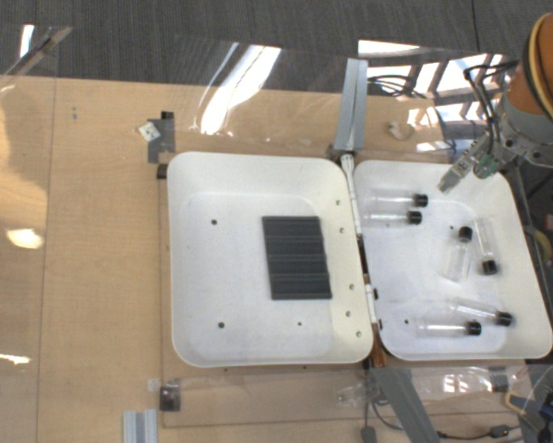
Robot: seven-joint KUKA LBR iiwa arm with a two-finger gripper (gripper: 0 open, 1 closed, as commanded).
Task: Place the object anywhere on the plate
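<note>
A dark grey ribbed plate [296,257] lies flat in the middle of the left bin [202,321]. Several clear vials with black caps lie scattered in the right bin [525,344]: two side by side near its top left [391,208], two more at mid right [484,245], and two near its front edge [456,321]. My gripper [453,177] hangs over the top right corner of the right bin, above and to the right of the top pair of vials. Nothing shows in it.
A grey upright post [353,104] stands behind the gap between the bins. Cables and bench hardware [442,77] crowd the back right. A small bracket [162,137] sits on the wooden bench by the left bin's back corner.
</note>
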